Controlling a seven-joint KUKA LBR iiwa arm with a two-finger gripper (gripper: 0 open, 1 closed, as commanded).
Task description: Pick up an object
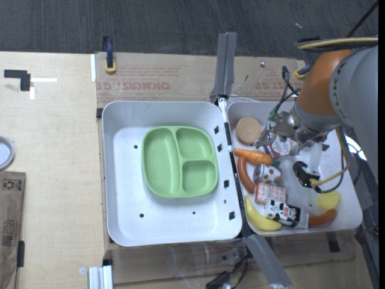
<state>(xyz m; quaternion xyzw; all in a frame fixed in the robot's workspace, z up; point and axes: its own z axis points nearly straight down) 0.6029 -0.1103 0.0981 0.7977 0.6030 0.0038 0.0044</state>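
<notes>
The grey arm with its orange band [319,83] reaches in from the right and hangs low over the right bin [349,215]. My gripper [278,141] is over the bin's upper middle, just right of a round tan bun [248,129] and just above an orange carrot [254,156]. A small white and red object [283,147] lies right under the gripper. I cannot tell whether the gripper touches it. Below lie a brown sausage [243,172], a red packet [269,192], a yellow banana [261,218] and a black and white box [284,212].
The left bin [120,209] bears a green divided plate [180,161]. A yellow piece [328,200] and an orange-red piece [322,218] lie at the right bin's lower right. A black cable [302,174] hangs from the wrist. A grey post [225,65] stands behind the bins.
</notes>
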